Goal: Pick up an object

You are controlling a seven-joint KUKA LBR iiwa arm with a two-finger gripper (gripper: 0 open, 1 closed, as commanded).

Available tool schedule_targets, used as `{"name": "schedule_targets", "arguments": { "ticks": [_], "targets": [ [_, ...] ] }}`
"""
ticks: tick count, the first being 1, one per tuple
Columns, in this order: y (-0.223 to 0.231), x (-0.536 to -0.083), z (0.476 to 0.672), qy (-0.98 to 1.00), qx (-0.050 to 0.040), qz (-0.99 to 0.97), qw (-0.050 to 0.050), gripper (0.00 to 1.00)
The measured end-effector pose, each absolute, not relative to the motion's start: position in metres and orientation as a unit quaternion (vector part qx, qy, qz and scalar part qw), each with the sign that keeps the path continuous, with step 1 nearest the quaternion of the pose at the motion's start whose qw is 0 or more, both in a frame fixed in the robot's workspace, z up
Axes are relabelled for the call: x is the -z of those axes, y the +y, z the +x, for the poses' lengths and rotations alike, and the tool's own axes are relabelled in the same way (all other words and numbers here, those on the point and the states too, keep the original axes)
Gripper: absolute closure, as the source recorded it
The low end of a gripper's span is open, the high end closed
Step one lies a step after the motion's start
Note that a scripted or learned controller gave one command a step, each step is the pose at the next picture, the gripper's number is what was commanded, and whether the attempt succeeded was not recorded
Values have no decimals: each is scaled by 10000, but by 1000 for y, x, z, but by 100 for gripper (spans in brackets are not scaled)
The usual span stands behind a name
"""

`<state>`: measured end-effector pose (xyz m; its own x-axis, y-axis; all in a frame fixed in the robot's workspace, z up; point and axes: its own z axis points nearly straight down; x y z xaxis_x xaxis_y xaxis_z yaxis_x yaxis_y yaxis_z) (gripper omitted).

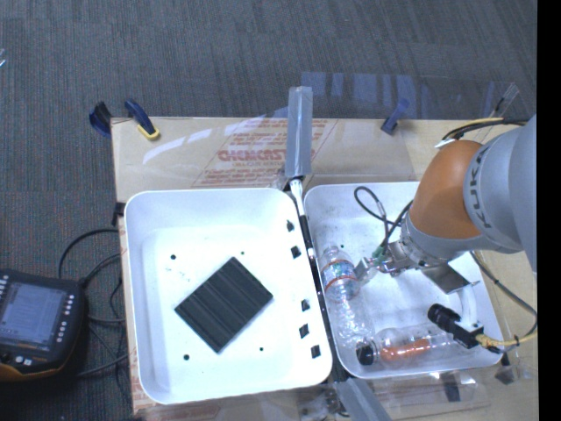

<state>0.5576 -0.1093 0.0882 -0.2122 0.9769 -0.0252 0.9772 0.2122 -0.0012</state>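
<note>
Nothing is lifted yet. Your tool (374, 263) sits low in the right bin (330, 210), and you cannot tell whether it is open or closed. The clear water bottle (337, 277) lies just beside its tip, near the bin's left wall. By my judgement, you still have the grasp and lift to do.

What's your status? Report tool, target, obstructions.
Tool in right bin, beside clear bottle at the divider; grip not confirmed. Second bottle along near wall. Black ribbed pad in left bin.
</note>
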Motion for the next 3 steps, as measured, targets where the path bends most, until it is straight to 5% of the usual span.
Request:
{"name": "schedule_targets", "arguments": {
  "ticks": [1, 2, 3],
  "targets": [
    [-101, -92, 558, 7794, 53, 6265, -3, 100],
    [-102, -97, 557, 7789, 66, 6271, -35, 100],
    [-111, -100, 558, 7762, 98, 6304, 50, 0]
  ]
}}
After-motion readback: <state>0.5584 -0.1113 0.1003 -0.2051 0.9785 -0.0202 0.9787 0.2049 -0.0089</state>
